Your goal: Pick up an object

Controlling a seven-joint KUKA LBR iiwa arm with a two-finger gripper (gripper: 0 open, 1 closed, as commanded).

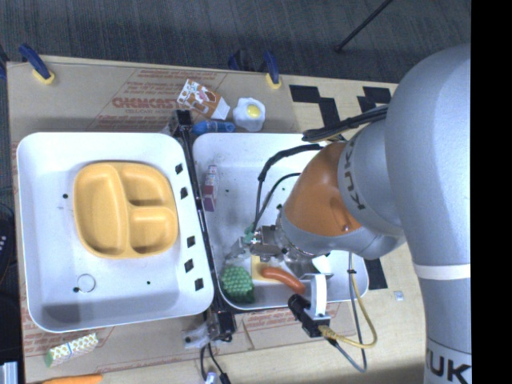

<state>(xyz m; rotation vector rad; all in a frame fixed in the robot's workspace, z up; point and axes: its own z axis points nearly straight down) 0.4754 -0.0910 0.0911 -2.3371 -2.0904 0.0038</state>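
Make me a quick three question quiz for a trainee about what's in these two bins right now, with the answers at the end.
1. True or false: the yellow divided tray lies in the left bin.
2. Which lies in the right bin next to the green bumpy object? A: an orange carrot-like piece; B: a red mug; C: a blue sponge.
3. Fill in: the arm's orange band hangs over the ____ bin.

Key: 1 true; 2 A; 3 right.
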